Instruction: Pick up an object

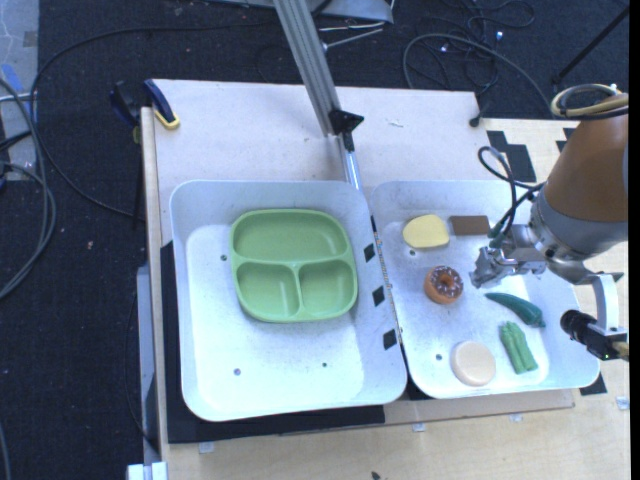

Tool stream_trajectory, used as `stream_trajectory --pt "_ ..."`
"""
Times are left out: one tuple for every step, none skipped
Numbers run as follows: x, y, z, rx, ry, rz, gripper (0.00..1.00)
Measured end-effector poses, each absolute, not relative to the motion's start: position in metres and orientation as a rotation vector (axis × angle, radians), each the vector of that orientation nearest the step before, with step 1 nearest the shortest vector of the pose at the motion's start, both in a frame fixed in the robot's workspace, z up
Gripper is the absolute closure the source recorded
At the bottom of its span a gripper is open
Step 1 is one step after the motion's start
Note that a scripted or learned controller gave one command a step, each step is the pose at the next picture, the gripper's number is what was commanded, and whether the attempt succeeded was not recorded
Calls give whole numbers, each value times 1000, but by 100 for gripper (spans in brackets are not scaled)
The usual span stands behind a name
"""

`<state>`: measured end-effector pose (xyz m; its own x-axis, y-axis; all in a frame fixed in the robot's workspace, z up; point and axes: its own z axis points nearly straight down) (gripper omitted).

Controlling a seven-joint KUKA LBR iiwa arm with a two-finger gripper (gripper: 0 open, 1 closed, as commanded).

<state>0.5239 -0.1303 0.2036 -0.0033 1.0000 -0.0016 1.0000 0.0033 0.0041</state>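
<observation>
The right bin holds a yellow rounded piece, a brown block, a glazed donut, a teal pepper-like piece, a green bean-like bundle and a cream disc. My gripper hangs low over the right bin, just right of the donut and above the teal piece. I see nothing between its tips. The arm's orange band and grey wrist cover the bin's right side.
The left bin carries a green three-compartment tray. A slanted metal pole crosses the bench's back and ends near the bins' shared edge. Cables lie on the dark floor beyond the bench.
</observation>
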Motion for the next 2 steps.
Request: stream_trajectory --pt "530 -85 216 2212 2229 3 100" --pt "532 -26 210 2213 2232 2 100"
